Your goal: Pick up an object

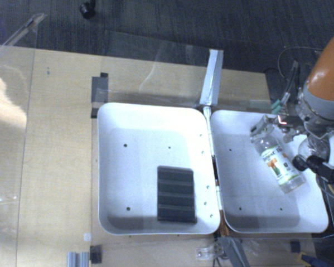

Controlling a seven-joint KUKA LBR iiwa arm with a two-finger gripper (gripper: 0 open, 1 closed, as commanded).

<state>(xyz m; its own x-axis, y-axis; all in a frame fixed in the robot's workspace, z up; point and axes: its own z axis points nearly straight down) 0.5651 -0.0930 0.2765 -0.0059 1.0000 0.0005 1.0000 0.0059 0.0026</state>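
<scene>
From the one view above the bench, my arm (329, 77) comes in from the right and hangs over the right bin (236, 189). My gripper (285, 120) sits at the upper right of that bin, right at the cap end of a clear bottle (277, 162). The bottle lies slanted, its label facing up, its lower end pointing toward the bin's right wall. Whether my hand is apart, together or clamped on the bottle, I cannot tell; the wrist and cables blur that spot. The left bin (115, 155) holds a dark ribbed block (176, 195) near its front wall, well apart from me. I judge the pick as unproven: I am at the bottle, but a firm grasp and the lift remain to be shown.
</scene>
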